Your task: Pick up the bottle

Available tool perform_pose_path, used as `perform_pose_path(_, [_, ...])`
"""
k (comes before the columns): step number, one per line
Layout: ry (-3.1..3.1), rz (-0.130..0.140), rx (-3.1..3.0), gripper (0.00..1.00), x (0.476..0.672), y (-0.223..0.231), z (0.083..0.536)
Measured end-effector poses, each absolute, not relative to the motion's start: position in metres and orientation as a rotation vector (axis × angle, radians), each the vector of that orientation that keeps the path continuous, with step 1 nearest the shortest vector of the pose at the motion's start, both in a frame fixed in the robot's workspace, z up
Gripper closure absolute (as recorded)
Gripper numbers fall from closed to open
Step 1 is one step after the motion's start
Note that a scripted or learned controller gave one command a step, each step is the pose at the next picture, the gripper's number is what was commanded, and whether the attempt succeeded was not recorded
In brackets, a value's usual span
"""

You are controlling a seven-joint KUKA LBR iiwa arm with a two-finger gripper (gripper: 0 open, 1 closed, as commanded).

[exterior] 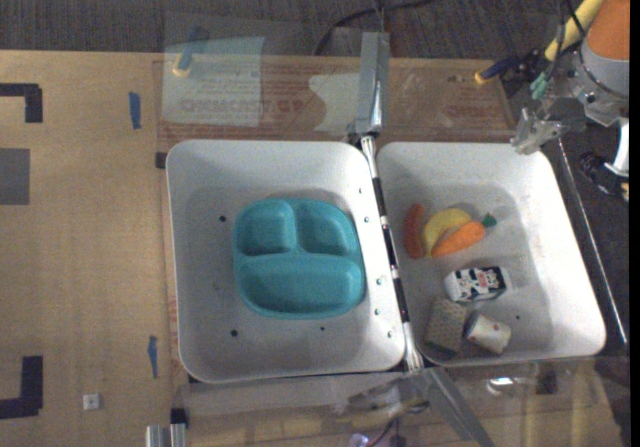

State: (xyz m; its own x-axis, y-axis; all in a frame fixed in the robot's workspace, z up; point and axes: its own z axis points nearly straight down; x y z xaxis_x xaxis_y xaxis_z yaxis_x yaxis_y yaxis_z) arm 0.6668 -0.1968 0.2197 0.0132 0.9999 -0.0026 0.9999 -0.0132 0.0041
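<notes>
A small white bottle with a tan end lies on its side near the front of the right bin. A brown speckled block touches its left side, and a white carton with black patches lies just behind it. My gripper hangs over the far right corner of the right bin, well away from the bottle and with nothing seen in it. The arm's orange band sits at the top right edge.
An orange carrot, a yellow piece and a red-orange piece lie in the middle of the right bin. A teal divided plate rests in the left bin. A metal divider runs between the bins.
</notes>
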Motion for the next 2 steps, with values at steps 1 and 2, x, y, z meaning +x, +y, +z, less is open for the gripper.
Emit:
perform_pose_path(1, [2.206, 0.003, 2.223, 1.0, 0.669, -0.195, 0.231])
perform_pose_path(2, [2.206, 0.005, 2.215, 1.0, 0.67, -0.193, 0.243])
